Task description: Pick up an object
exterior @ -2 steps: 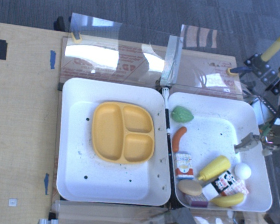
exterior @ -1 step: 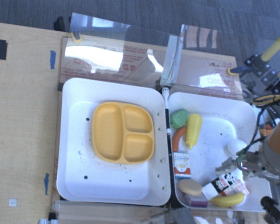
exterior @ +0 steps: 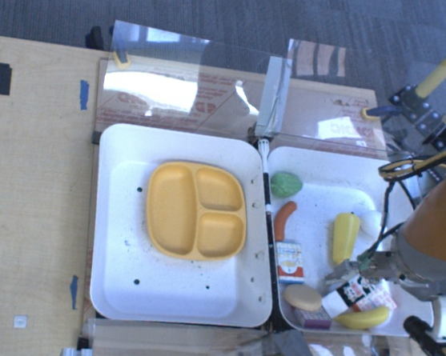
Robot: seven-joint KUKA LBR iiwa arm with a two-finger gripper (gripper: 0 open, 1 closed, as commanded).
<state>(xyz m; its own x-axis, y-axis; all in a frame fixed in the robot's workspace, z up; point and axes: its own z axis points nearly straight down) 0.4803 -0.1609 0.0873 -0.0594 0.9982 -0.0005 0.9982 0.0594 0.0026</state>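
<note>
The right bin (exterior: 328,174) holds several toy foods: a green round piece (exterior: 286,184), a red-orange sausage (exterior: 284,219), a yellow pepper-like piece (exterior: 344,237), a small white and orange carton (exterior: 290,260), a tan bun (exterior: 303,297) and a yellow banana (exterior: 363,317). A purple item (exterior: 314,321) lies at the bin's front edge under the bun. My gripper (exterior: 354,290) hangs low in the front right part of this bin, just above the banana and right of the bun. Its black and white body hides what lies directly beneath it.
The left bin (exterior: 112,224) carries a yellow divided plate (exterior: 196,210). Clear plastic walls (exterior: 271,98) rise behind both bins. The arm's grey and orange wrist (exterior: 438,232) and its cables overhang the right bin's right edge.
</note>
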